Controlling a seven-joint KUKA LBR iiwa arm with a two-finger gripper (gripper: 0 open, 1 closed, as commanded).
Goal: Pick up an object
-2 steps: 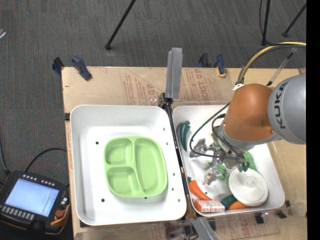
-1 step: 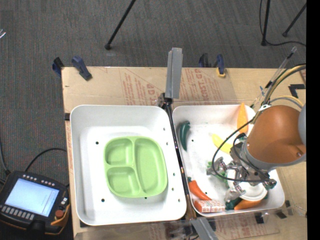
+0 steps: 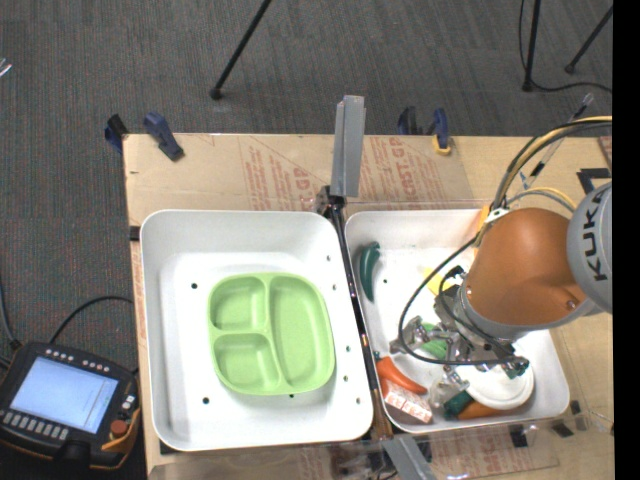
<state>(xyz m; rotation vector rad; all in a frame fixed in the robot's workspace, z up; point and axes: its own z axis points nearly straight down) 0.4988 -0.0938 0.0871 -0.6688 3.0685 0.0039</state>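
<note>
You will find the arm's two-finger gripper (image 3: 462,356) low over the clutter in the right white bin (image 3: 420,230); its grip cannot be made out. An orange carrot-shaped toy (image 3: 398,376) lies just beside it. The left white bin (image 3: 165,268) carries a green three-compartment plastic tray (image 3: 270,331).

Robotics lab, clamped cardboard bench (image 3: 290,168), tripod legs (image 3: 245,38) on grey carpet, teach pendant (image 3: 65,398) at the side

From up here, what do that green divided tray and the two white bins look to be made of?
The green divided tray looks like moulded plastic: one even colour, rounded compartments, soft sheen. The white bins also seem plastic, smooth with rounded corners, though thin coated metal can't be excluded.
</note>
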